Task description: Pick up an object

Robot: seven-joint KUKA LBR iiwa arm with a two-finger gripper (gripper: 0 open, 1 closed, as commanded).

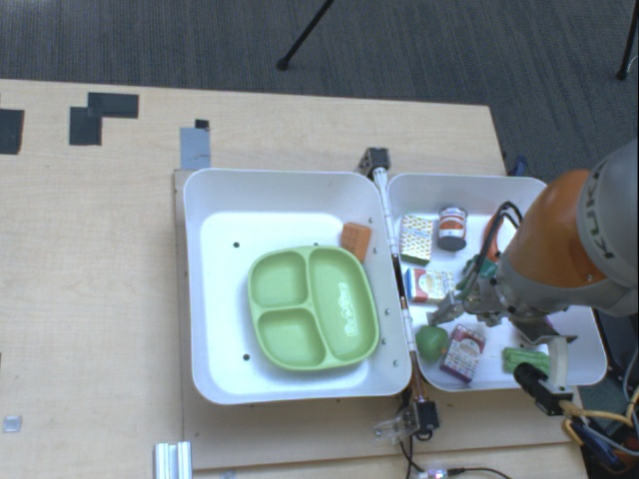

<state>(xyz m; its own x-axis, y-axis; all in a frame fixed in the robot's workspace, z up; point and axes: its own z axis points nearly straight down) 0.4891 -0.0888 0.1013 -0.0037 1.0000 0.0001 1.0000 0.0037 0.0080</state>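
Two shallow white bins side by side on a pale wooden bench (100,267). Left bin (215,297) holding a light green three-compartment plastic plate (313,307), with a small orange block (355,237) just beyond the plate's far right corner, near the bin wall.

Right bin (589,357) a lot busier. Toward the far end, a small round jar with a dark red band (452,228), and right beside it a square yellow-green patterned packet (416,238). Closer to the middle, a flat white packet with red and yellow print (429,285) next to the divider. Down at the near end, a round green ball-like thing (431,342) sitting just beside a small dark red and white carton (462,353), and further right a bright green elongated item (526,359), partly hidden, so hard to say what exactly.

Grey arm with the orange band (559,242) reaching in from the right, hanging over the middle of the right bin. Gripper (471,302) pointing down-left, just above the green ball and the carton, next to the white packet. Fingers too murky against the clutter, maybe slightly apart, honestly cannot tell. Nothing visibly pinched between them.
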